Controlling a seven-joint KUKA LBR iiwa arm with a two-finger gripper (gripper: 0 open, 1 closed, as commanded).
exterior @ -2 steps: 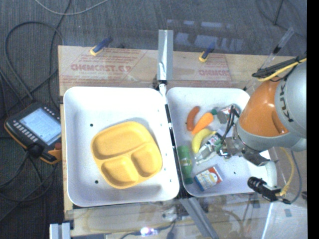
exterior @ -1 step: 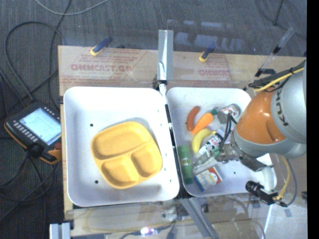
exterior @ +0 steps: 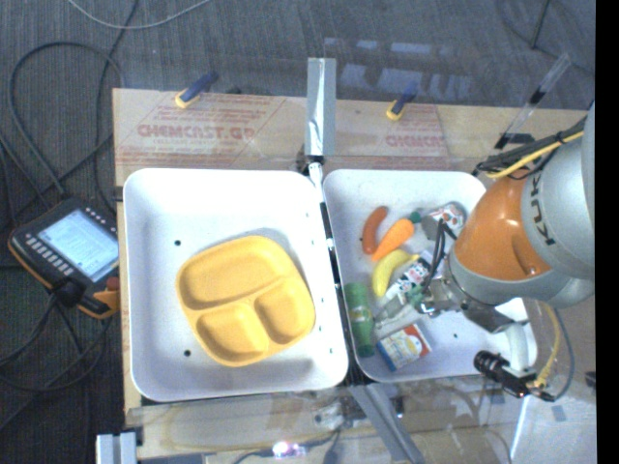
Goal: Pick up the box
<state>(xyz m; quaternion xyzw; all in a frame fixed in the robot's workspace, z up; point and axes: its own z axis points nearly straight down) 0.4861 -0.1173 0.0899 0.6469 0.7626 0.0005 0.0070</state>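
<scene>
The box [exterior: 404,346], small and white with blue and orange print, lies flat near the front wall of the right bin [exterior: 464,184]. My gripper [exterior: 411,298] reaches in from the right and hangs low just behind and above the box, over the yellow banana [exterior: 389,272]. The grey arm with its orange band [exterior: 495,240] covers the right part of this bin.
A green bottle [exterior: 360,315] lies left of the box by the divider. An orange carrot [exterior: 394,236], a red-orange piece [exterior: 374,228] and a can [exterior: 447,217] sit further back. The left bin [exterior: 155,201] holds a yellow divided tray [exterior: 247,300].
</scene>
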